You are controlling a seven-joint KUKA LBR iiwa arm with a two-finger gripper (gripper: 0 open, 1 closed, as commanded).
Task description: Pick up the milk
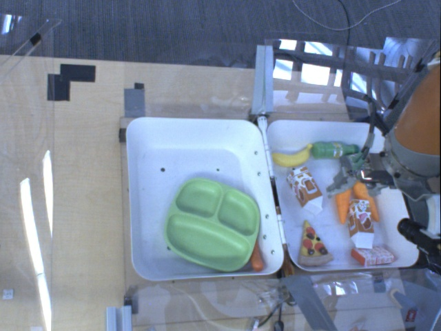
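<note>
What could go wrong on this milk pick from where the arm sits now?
1. Two similar milk cartons lie in the right bin: one near its middle, one at the right. The gripper hangs between them, so the target may be ambiguous.
2. The right carton lies against a carrot; closing there might catch the carrot or shove the carton.
3. The green bottle and banana lie close behind and could get knocked.

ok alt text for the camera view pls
The claw hovers over the right bin, between two milk cartons, beside carrots, a banana, a green bottle and a pizza slice. The left bin holds a green divided plate.
</note>
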